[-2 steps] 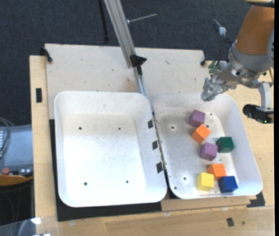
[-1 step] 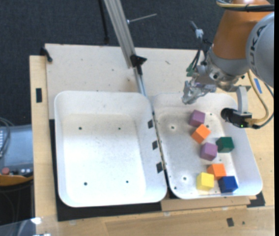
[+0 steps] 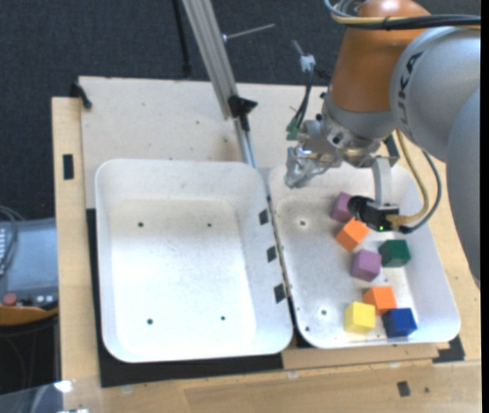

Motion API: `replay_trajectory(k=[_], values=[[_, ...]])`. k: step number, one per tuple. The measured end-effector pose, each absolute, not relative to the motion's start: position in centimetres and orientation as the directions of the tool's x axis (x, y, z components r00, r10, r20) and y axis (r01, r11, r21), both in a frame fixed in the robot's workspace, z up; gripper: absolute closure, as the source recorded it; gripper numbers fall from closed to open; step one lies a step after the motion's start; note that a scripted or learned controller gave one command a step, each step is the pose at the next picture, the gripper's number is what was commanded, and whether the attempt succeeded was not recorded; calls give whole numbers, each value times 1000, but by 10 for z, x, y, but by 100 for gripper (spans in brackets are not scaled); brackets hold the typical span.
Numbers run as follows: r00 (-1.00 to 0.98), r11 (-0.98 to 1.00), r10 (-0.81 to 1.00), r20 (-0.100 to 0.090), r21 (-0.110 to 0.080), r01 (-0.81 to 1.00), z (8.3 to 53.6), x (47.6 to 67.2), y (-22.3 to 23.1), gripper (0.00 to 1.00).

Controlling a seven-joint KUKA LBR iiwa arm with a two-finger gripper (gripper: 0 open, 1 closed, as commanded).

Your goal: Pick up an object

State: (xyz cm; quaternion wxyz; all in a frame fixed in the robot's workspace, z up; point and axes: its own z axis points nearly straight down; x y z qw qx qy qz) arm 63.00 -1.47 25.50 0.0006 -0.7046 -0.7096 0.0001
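Observation:
Several small blocks lie in the right bin (image 3: pixel 313 248): a purple one (image 3: pixel 342 206), an orange one (image 3: pixel 352 233), a second purple one (image 3: pixel 366 264), a green one (image 3: pixel 394 252), another orange one (image 3: pixel 382 298), a yellow one (image 3: pixel 360 317) and a blue one (image 3: pixel 399 322). My gripper (image 3: pixel 300 172) hangs over the far left corner of the right bin, left of the nearest purple block and apart from it. Nothing shows between its fingers.
The left bin (image 3: pixel 184 256) lies beside the right one. A slanted metal rod (image 3: pixel 214 54) rises behind the bins. A grey device (image 3: pixel 21 265) with cables sits off the bench at the left. The arm's cables (image 3: pixel 412 205) hang over the right bin.

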Motion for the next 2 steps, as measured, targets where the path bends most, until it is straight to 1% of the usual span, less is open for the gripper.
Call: replay_trajectory(k=[1,2], values=[[-6,6,1000,0,-3,1000,240,622,33,100],[-7,7,1000,1,-6,1000,234,617,84,100]])
